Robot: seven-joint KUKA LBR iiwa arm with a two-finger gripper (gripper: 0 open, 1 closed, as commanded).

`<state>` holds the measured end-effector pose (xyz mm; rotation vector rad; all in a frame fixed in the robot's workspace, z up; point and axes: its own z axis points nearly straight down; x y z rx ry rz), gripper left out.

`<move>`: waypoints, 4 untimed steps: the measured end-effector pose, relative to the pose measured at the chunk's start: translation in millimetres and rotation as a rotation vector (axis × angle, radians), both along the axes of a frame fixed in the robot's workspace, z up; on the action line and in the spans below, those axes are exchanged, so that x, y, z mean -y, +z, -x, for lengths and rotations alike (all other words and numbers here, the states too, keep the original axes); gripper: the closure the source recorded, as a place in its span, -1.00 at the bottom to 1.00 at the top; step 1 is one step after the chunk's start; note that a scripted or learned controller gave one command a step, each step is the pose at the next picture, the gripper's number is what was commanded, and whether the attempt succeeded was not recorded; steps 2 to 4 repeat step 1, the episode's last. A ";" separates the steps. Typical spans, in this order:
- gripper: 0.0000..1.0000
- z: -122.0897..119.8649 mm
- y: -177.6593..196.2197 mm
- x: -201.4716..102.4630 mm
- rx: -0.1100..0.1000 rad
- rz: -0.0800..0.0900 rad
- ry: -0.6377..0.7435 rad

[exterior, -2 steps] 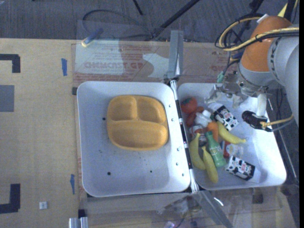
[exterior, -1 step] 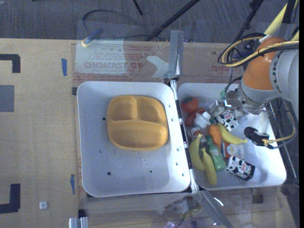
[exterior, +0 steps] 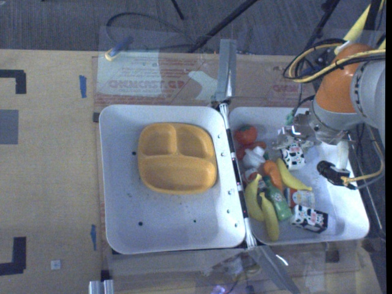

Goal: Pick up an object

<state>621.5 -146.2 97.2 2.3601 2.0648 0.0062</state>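
The right bin (exterior: 352, 210) holds a heap of toy food. A red tomato (exterior: 246, 134) lies at its far left, and an orange carrot (exterior: 273, 173) sits among three yellow bananas (exterior: 253, 196). A green bottle (exterior: 279, 204) rests near the front. One black-and-white cow-print carton (exterior: 295, 157) sits near the bin's middle, and another (exterior: 308, 218) lies at the front. My gripper (exterior: 290, 141) hangs over the back of this bin, directly above and touching or nearly touching the first cow-print carton. The grey arm with its orange band (exterior: 337, 94) reaches in from the right.
The left bin (exterior: 116, 182) carries a yellow divided plate (exterior: 177, 157) in its far half. A metal divider (exterior: 225, 78) stands between the bins at the back. A small white object (exterior: 253, 156) lies beside the tomato.
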 end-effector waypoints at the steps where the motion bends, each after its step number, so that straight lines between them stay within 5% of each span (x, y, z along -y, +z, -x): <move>1: 1.00 19.5 118.7 -24.5 -0.006 -0.001 0.070; 4: 1.00 19.5 118.7 -24.5 -0.006 -0.001 0.070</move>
